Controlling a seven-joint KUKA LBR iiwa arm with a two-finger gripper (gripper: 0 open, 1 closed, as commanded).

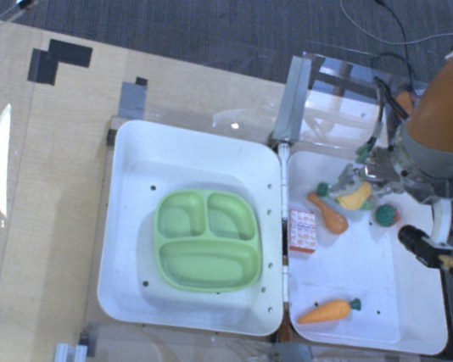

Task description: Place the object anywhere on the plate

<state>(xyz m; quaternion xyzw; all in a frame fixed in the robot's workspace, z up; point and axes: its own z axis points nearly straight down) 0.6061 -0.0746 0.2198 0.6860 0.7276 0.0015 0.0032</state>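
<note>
The green plate (208, 240), divided into three compartments, lies in the left white bin (132, 203). My gripper (361, 180) is low over the back of the right bin (411, 310), directly above a small yellow object (355, 196). The yellow piece touches or sits just under the gripper tip, and whether it is held is unclear. An orange drumstick-shaped toy (328, 213) lies just left of it, and a green ball (387, 215) just right.
An orange carrot with a green top (327, 312) lies near the right bin's front. A small red and white box (301, 231) rests against the divider between the bins. A black cable part (419, 244) of the arm hangs over the right bin's right side.
</note>
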